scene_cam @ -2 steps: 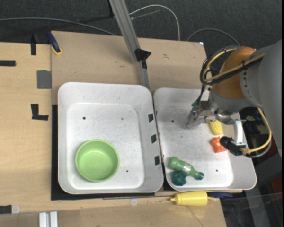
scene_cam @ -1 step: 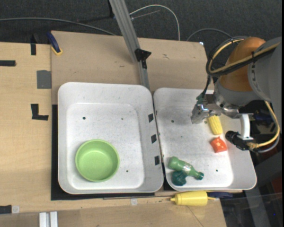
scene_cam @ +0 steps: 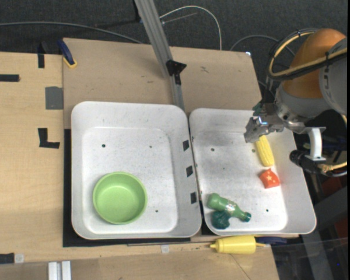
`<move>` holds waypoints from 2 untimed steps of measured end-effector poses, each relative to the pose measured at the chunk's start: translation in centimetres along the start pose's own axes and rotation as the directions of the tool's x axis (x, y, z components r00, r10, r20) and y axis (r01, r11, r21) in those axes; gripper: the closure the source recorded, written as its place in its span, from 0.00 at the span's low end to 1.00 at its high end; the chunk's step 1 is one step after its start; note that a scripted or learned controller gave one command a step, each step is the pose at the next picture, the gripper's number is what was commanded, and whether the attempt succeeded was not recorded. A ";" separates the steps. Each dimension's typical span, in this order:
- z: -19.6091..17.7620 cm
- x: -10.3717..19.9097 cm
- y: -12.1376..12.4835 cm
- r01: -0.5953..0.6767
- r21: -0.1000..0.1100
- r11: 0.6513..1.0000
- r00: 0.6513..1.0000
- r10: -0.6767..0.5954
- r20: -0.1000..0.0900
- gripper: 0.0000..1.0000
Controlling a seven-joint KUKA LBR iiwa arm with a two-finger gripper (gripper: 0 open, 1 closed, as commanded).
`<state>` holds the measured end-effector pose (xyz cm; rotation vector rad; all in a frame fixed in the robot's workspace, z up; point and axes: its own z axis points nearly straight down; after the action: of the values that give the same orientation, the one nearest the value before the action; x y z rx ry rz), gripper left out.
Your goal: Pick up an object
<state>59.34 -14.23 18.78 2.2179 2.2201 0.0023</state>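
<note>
1. The corn cob (scene_cam: 264, 151) lies in the right bin (scene_cam: 221, 127), its long axis near vertical in the view, leaning slightly toward the lower right, upper end just beneath the tool (scene_cam: 257, 127).
2. The tool hovers at the cob's upper end; whether it is spread or closed, or grips anything, cannot be told.
3. The cob is yellow and ribbed; just below it sits a small orange-red block (scene_cam: 270, 179).
4. A glossy green bottle-shaped toy (scene_cam: 227, 206) lies near the bin's front wall, neck pointing right.
5. A smooth round green bowl (scene_cam: 119, 197) rests in the left bin (scene_cam: 128, 112).
6. A yellow bottle (scene_cam: 236, 245) lies on the surface (scene_cam: 116, 69) just outside the front rim.
7. The right bin's left half is open.
</note>
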 end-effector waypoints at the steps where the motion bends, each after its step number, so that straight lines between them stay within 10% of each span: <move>1: -4.3 -0.3 0.0 0.000 0.000 1.000 1.000 0.000 0.000 1.00; 2: -5.1 4.7 -0.6 0.005 0.004 1.000 1.000 -0.005 -0.003 1.00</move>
<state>58.74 -9.48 23.86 2.2160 2.2296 0.0007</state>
